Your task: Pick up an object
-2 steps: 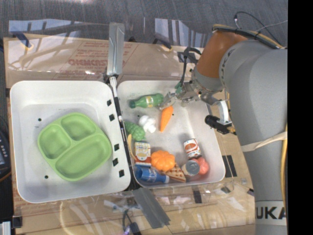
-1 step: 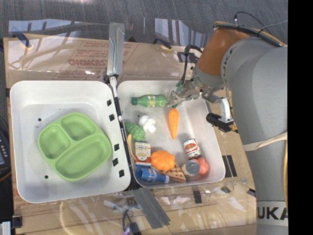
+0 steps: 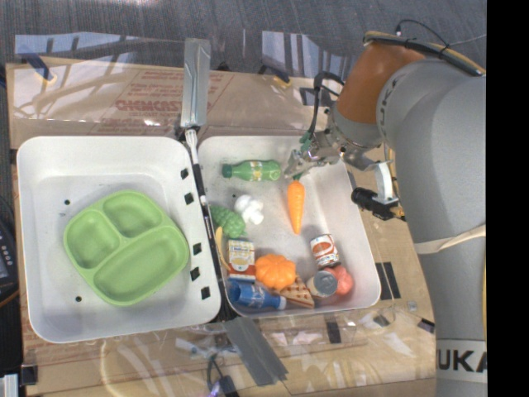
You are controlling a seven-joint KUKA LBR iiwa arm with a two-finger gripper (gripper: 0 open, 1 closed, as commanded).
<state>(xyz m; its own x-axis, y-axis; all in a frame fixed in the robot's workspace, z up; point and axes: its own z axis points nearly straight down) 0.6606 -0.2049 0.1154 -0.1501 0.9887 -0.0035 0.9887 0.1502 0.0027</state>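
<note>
Carrot: the orange plastic carrot [image 3: 295, 206] lies in the right white bin [image 3: 364, 246], tip toward the near wall, just below the claw [image 3: 304, 160]. The green plastic bottle [image 3: 252, 170] lies left of the carrot's top. Approach is under way; a descent comes next. Whether the claw is spread, I cannot tell.

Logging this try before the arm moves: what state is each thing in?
gripper: hangs over right bin's far end, between bottle and carrot
green bottle: lying on its side
carrot: lying flat, tip toward the near side
green divided plate: flat in left bin
</note>
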